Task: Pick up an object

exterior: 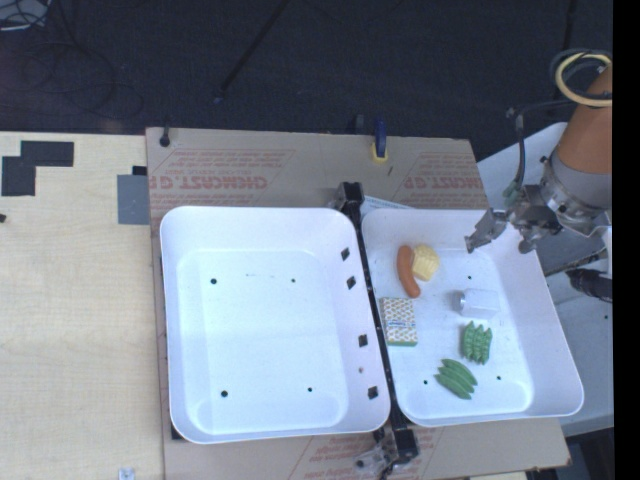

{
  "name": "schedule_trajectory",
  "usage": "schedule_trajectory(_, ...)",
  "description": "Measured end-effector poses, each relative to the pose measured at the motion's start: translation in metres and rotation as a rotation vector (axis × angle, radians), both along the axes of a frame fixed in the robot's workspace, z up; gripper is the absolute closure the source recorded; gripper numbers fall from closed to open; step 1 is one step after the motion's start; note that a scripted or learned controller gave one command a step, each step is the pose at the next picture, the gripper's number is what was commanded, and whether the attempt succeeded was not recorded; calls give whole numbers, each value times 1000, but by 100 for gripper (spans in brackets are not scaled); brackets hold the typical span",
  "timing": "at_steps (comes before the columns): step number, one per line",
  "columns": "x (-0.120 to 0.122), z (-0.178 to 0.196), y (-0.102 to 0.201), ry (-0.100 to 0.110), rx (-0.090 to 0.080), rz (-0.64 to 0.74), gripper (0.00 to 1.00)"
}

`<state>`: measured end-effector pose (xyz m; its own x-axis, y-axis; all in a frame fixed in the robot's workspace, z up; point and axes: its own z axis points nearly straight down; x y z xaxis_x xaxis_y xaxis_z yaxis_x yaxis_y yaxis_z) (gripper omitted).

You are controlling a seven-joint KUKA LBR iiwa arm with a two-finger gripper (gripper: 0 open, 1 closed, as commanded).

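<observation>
While the hand point(503, 232) hovers spread wide, empty, the small white block point(479, 301) lies nearest (below, slightly leftward).

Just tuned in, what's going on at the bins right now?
The arm's gripper hangs open over the top right edge of the right bin, with nothing between its fingers. All the objects lie in that bin: an orange sausage touching a yellow corn piece, a small patterned box, a white block and two green pea pods. Nothing is picked yet.
</observation>
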<state>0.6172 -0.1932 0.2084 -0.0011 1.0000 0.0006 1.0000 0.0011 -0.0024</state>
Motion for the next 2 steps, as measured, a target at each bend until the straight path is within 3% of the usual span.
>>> schedule_trajectory(1,-107,-50,-21,10,2,-6,0)
schedule_trajectory(2,-139,-122,43,1,1,-1,0)
